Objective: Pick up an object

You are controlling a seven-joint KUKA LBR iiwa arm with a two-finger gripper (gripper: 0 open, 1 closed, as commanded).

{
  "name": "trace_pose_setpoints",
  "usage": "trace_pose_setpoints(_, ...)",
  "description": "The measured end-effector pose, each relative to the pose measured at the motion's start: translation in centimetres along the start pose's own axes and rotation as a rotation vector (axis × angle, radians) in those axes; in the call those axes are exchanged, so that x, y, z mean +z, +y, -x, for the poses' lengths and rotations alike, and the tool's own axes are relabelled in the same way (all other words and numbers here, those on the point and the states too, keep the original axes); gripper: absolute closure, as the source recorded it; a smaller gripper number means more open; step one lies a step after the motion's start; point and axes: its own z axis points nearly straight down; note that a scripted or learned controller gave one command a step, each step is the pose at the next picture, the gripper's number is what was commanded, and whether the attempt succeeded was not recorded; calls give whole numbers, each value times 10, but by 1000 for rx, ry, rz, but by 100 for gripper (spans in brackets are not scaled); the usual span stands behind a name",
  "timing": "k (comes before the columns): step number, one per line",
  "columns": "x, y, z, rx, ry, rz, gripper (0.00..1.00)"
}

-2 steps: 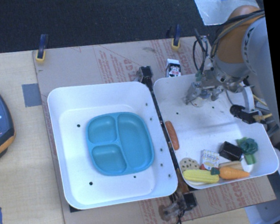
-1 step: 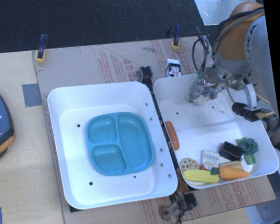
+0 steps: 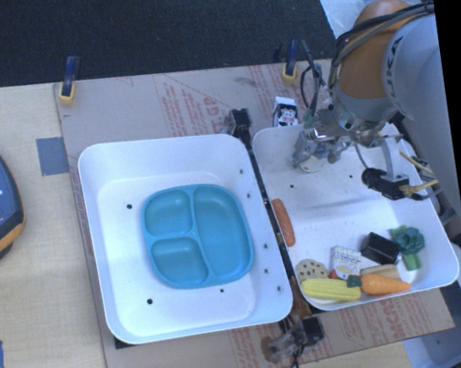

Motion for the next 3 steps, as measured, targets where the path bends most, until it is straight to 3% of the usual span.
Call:
trace_pose_setpoints(1,-108,-38,-39,0,0,4,100)
trace_pose_setpoints(2,-148,-38,-73,0,0,2,100)
trace_pose_setpoints(3,-192,-1,-8,3,-1,3,100)
